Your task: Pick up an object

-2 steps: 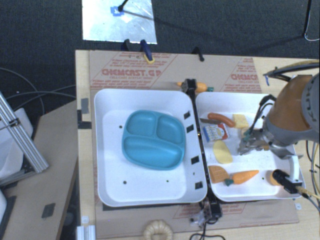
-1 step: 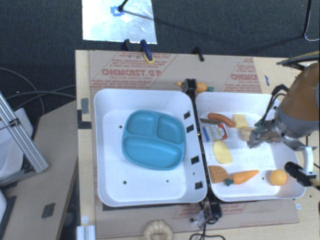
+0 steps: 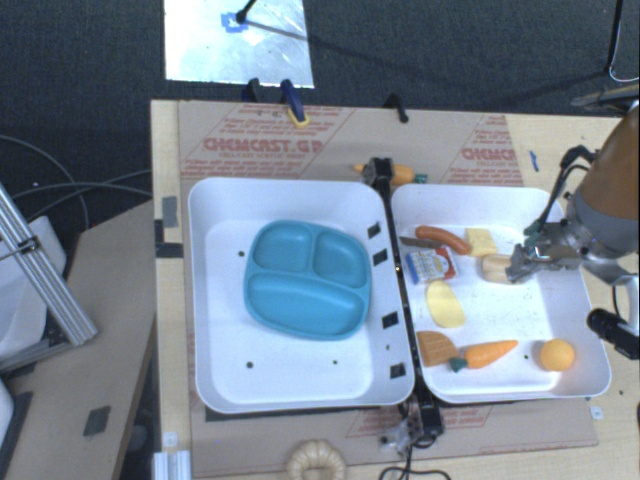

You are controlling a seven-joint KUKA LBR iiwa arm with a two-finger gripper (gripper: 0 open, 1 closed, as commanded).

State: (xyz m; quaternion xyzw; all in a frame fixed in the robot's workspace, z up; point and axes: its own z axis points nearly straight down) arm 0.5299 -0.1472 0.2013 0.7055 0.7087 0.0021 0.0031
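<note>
Nearest the camera, at the bench's front edge, one pale ring-shaped object (image 3: 320,460) is seen below the two white bins. One left bin (image 3: 215,298) is seen to hold a single blue divided plate (image 3: 306,278) with three compartments. One right bin (image 3: 585,373) is seen beside it, the two touching along a black-clipped seam. Seven items are counted in the right bin: one carrot (image 3: 488,353) and one brown wedge (image 3: 436,347) at the front, one orange ball (image 3: 556,354) at the front right corner, one yellow oval piece (image 3: 446,304) near the middle, one small printed packet (image 3: 427,266) by the seam, one red sausage (image 3: 442,237) behind it, and one pale yellow block (image 3: 482,240) just beside the sausage. One tan piece (image 3: 495,267) is seen lying against the gripper (image 3: 520,266), which is lowered into the bin from the right; whether its fingers are spread or pressed together cannot be told.
</note>
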